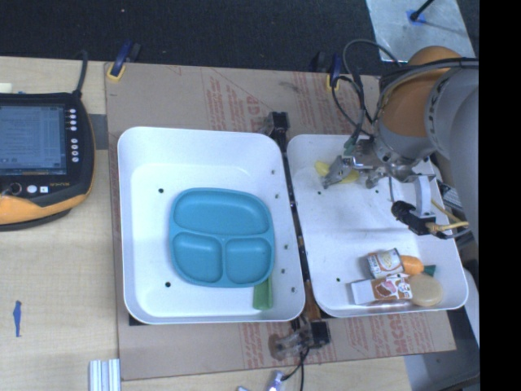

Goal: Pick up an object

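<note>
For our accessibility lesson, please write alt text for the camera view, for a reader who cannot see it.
A grey robot arm reaches from the right over the right white bin, its gripper low by a small yellow object. Food packets lie in that bin's near corner. The left white bin holds a blue divided plate and a green item.

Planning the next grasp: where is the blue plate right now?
The blue plate lies flat in the middle of the left bin, with a green piece just off its lower right corner.
</note>
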Available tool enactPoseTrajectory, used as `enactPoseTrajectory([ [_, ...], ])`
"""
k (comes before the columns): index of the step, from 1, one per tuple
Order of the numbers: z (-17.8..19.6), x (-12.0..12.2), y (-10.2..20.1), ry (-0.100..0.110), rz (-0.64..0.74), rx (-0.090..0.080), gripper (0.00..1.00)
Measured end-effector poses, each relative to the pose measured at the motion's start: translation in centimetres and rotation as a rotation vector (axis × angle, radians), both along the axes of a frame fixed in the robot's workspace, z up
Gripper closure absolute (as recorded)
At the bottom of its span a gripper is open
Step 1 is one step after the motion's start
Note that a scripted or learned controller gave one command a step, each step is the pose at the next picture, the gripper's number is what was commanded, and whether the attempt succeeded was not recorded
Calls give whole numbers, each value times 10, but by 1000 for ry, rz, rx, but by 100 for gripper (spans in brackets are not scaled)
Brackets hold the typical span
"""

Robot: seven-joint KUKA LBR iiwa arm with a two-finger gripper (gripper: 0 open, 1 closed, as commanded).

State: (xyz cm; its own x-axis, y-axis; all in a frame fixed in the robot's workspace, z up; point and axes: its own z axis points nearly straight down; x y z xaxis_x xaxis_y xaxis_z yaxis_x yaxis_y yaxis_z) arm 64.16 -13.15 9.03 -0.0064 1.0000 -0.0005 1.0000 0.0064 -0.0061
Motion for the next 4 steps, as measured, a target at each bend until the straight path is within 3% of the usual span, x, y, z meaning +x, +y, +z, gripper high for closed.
enactPoseTrajectory([
  [1,2,15,-5,-4,-1,1,0],
  [2,1,-67,-56,-1,-3,-1,0],
  [3,2,3,-13,-4,-2,1,0],
  [4,3,15,-52,-4,-4,1,0],
])
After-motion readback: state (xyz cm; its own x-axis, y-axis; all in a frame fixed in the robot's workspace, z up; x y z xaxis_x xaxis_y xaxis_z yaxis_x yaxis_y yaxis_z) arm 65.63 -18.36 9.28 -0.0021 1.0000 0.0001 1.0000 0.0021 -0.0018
